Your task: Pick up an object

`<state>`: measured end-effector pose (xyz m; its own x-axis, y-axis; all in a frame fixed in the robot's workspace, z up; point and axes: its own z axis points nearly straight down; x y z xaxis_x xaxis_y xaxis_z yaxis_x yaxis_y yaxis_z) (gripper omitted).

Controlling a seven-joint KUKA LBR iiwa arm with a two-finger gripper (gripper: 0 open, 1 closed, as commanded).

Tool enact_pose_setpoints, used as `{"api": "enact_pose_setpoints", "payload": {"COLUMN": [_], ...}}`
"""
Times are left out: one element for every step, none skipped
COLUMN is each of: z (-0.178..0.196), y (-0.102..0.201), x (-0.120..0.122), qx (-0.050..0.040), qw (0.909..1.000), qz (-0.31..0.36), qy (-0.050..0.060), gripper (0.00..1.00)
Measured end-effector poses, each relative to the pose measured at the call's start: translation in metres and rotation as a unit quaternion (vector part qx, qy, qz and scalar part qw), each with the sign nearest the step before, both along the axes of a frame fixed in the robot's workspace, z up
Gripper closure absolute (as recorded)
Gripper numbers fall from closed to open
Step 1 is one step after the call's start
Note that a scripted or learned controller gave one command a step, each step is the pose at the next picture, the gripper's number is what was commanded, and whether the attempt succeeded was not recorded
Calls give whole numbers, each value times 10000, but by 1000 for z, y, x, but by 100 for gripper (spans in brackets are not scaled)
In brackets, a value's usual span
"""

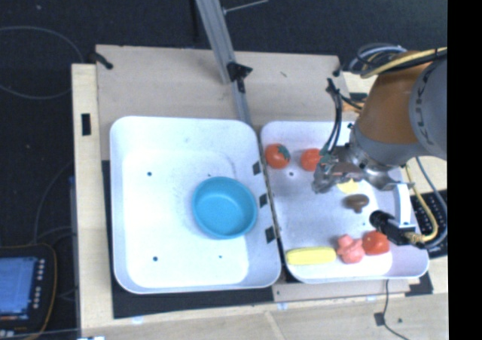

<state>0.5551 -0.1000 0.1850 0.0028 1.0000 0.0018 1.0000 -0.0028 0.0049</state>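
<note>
A screen (pixel 21 284) with a blue glow is seen at far left, off the bench; its text cannot be read. The left bin (pixel 135 150), smooth white plastic with rounded corners, is seen left of the gripper; a round, glossy blue bowl (pixel 224 207) sits in it. In the right bin (pixel 301 210), a red tomato (pixel 277 155) with a green top and a small orange-red ball (pixel 309 159) are seen just left of the gripper. A long yellow block (pixel 310 256), a lumpy pink toy (pixel 348 249) and a red object (pixel 376 243) are lined up below it. The gripper (pixel 325 177), dark metal, is held low over the bin floor; whether its fingers are wide or narrow cannot be told. A yellow piece (pixel 351 186) and a brown oval (pixel 357 201) are seen just right of it. No labels can be read.
</note>
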Motion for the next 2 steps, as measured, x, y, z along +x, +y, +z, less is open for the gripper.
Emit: {"api": "enact_pose_setpoints", "payload": {"z": [56,47], "y": [-1,51], "x": [2,0], "qx": [-1,2], "qw": [10000,10000], "qz": [40,57], "qy": [-15,38], "gripper": [100,100]}}
